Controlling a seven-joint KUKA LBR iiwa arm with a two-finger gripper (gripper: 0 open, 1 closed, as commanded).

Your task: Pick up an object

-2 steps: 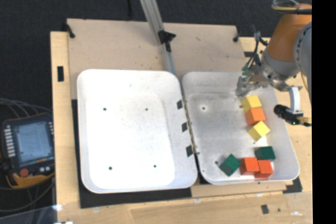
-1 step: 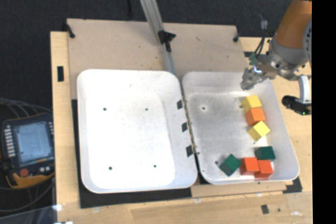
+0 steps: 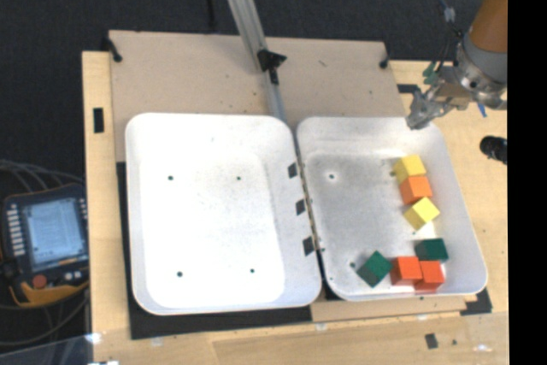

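Note:
Several small blocks lie in the right bin [image 3: 342, 209]. Along its right side sit a yellow block [image 3: 412, 166], an orange block [image 3: 416, 188] and another yellow block [image 3: 422, 212]. Near the front edge are a dark green block [image 3: 373, 268], a second green block [image 3: 432, 250] and two orange blocks [image 3: 418, 271] side by side. My gripper [image 3: 420, 114] hangs over the bin's far right corner, above and behind the nearest yellow block, with nothing seen between its fingers.
The left bin [image 3: 214, 209] stands beside the right one. A slanted metal pole [image 3: 244, 8] rises from the bench behind the bins. A handheld control pendant [image 3: 47, 235] sits off the bench at the left.

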